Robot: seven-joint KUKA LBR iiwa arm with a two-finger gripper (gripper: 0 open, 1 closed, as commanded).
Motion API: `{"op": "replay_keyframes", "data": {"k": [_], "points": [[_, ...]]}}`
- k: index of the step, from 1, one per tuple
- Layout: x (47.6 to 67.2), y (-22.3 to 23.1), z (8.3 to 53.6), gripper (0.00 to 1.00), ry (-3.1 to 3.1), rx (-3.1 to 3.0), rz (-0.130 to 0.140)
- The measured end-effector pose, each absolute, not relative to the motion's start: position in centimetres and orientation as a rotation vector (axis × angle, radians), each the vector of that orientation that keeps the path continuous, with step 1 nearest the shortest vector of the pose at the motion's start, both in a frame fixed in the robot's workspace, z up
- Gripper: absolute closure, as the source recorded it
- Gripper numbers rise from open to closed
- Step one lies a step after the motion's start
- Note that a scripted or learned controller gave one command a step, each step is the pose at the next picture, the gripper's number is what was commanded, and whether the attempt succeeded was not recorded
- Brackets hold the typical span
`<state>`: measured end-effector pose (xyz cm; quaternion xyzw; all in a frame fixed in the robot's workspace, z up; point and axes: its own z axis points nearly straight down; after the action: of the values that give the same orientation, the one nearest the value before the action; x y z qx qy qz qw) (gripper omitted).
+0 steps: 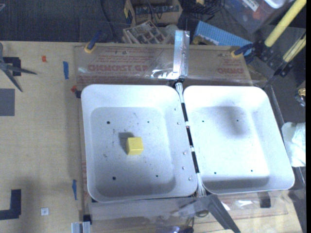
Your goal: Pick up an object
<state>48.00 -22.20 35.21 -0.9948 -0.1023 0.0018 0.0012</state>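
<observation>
Small yellow block [134,145] sits flat near the middle of the left bin [97,101], well apart from the walls, so approach from above looks easy. Right bin [262,106] beside it on the bench [39,130]. Claw state: can't tell.

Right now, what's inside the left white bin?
A single small yellow block sits on the floor of the left bin, near its middle. Dark specks dot the floor. The floor under the block is covered.

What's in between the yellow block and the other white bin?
Just bare, speckled bin floor, then the rims where the left bin meets the right bin. The camera view shows nothing else lying beside the yellow block.
</observation>
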Motion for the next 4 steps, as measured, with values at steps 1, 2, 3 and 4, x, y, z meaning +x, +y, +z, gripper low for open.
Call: {"op": "replay_keyframes", "data": {"k": [1,2,3,4], "points": [[48.0,-21.3,43.5,1.00,-0.320,-3.125,0.003],[48.0,-22.3,38.8,1.00,-0.315,-3.123,0.006],[48.0,-22.2,36.3,1.00,-0.317,-3.123,0.006],[48.0,-20.2,43.5,1.00,-0.320,-3.125,0.002]]}}
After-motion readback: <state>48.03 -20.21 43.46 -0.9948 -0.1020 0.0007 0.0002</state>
